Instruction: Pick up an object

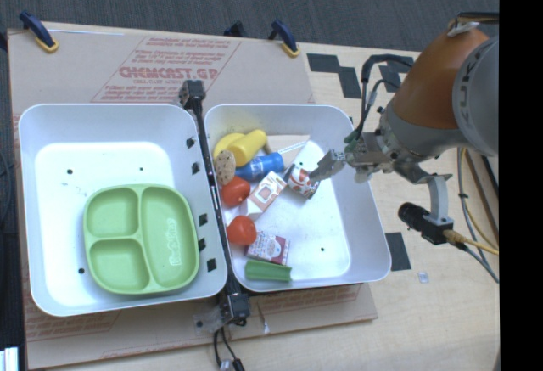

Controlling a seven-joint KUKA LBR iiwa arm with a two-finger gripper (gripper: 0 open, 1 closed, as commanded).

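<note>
Nearest the camera lie the green block (268, 272) and the small red-and-white carton (270, 248) at the near edge of the right bin (361, 233), both well below and to the left of the pincer (310, 178).

That pincer reaches in from the right on the grey arm (424, 119) and sits low over the middle of the right bin. Its tips are right at a small red-and-white object (300, 179), which appears to sit at or between them. Whether they are clamped on it or merely touching cannot be told from this slant; the fingers look narrowly parted at most.

Just left of the pincer lies a white-and-red box (268, 191), tilted, its long axis running from lower left to upper right, roughly in line with the pincer's reach. Further left are a red ball (235, 191), a blue bottle (260, 165), a yellow toy (240, 145) and a speckled cookie (225, 165); a red tomato (242, 229) lies lower left.

Well apart to the left, the other bin holds a green divided plate (140, 238).

My judgement: the small object at the tips is the target, and the coming move turns on closing firmly before lifting.
</note>
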